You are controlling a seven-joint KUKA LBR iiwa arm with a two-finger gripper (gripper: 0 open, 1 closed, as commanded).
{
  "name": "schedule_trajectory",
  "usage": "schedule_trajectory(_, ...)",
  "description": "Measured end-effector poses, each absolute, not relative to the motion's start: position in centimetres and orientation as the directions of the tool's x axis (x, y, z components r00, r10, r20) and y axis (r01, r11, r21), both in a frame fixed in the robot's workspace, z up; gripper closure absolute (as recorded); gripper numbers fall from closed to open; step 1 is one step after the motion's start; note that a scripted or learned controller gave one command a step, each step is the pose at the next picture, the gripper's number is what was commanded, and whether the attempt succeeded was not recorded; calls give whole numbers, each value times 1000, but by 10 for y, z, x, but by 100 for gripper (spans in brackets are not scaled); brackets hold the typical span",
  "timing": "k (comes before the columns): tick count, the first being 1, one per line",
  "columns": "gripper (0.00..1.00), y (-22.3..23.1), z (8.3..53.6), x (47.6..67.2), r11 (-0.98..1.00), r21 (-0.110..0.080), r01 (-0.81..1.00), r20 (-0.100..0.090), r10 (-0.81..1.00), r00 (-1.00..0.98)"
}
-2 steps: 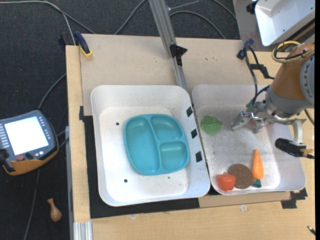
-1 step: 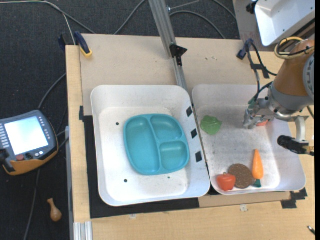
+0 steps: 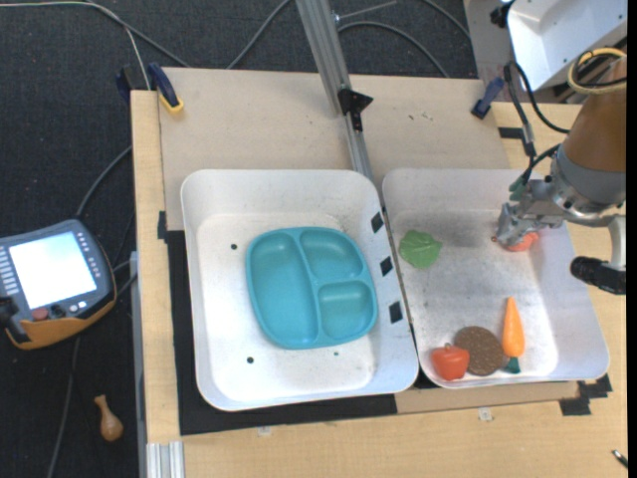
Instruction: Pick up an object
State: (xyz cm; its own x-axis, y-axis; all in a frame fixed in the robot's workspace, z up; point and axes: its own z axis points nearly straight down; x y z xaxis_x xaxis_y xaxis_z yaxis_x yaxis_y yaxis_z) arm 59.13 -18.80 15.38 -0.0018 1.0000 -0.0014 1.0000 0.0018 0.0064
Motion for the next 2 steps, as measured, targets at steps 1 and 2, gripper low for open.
schedule_trajectory(1, 100, -188, 208, 593, 2, 8, 1000, -2, 1000, -2)
schedule_trajectory(2, 100, -133, 222, 589, 6, 1, 1000, 3, 1000, -6)
